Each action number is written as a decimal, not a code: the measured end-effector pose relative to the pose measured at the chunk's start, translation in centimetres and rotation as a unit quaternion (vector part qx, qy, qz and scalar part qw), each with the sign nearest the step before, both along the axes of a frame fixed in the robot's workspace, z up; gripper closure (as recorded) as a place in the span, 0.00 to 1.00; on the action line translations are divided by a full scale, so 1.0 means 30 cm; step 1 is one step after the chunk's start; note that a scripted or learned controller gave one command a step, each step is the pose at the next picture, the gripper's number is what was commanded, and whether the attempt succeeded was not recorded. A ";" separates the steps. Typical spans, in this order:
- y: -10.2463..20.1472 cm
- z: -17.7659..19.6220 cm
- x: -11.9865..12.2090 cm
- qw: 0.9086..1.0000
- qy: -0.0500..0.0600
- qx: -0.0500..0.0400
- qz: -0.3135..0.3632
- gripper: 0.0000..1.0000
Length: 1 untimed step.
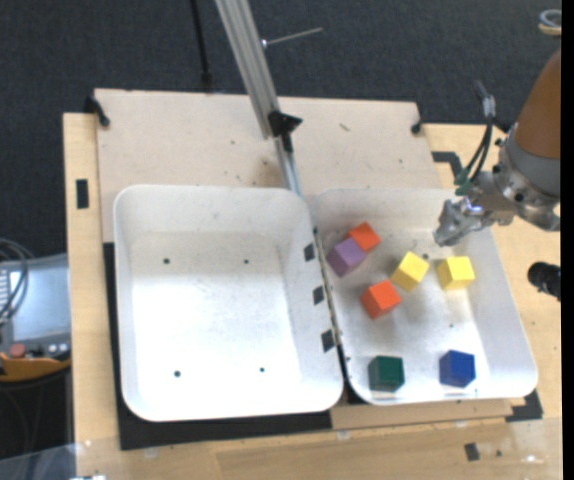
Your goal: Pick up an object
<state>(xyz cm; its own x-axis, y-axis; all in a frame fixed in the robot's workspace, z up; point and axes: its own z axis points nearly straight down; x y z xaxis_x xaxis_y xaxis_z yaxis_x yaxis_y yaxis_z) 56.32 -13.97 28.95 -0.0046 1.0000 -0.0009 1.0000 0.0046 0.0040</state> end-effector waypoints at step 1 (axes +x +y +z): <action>0.154 0.003 0.070 1.000 0.001 0.000 0.001 1.00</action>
